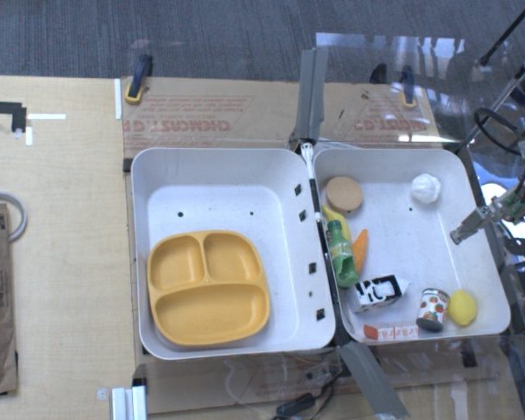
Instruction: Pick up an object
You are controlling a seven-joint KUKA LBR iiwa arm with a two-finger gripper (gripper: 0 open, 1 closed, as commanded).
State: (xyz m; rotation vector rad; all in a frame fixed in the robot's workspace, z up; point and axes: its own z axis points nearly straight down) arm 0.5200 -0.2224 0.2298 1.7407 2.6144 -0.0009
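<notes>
- While the gripper [466, 227] hangs over the right bin's [394, 164] right rim, finger state: cannot tell.
- Nearest pickable things: lemon [462, 308] and small can [432, 310], toward the front-right corner.
- Both lie just camera-near of the gripper.

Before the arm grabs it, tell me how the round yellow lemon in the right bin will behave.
The round yellow lemon looks smooth, so it may roll when nudged. It sits near the bin wall, possibly crowding a grasp.
</notes>
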